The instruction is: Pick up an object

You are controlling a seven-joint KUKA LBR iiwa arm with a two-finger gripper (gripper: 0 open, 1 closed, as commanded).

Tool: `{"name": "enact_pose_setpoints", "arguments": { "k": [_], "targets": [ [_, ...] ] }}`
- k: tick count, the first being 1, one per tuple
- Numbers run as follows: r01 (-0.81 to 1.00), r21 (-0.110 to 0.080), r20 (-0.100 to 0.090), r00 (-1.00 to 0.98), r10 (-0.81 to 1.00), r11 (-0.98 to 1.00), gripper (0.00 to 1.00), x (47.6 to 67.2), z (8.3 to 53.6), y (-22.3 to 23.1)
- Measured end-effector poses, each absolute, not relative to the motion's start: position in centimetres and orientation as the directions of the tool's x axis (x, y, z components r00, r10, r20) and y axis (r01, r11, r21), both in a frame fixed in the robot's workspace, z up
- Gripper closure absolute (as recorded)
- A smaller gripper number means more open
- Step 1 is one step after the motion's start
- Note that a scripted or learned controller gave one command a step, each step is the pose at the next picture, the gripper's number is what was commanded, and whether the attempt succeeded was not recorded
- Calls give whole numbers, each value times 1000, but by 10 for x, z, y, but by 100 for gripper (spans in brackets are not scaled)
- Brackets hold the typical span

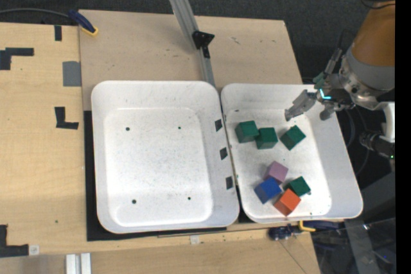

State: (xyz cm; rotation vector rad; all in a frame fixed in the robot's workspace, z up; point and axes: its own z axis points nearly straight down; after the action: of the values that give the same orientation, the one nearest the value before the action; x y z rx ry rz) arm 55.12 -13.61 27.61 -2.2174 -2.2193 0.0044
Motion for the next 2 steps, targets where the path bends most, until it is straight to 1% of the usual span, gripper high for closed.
{"name": "enact_pose_setpoints", "arguments": {
  "k": [1, 2],
  "targets": [
    [1000, -1, 0, -2, 1000, 2, 0, 552, 278, -136],
    [1000, -6, 0, 0, 1000, 0, 0, 549, 233, -141]
  ]
}}
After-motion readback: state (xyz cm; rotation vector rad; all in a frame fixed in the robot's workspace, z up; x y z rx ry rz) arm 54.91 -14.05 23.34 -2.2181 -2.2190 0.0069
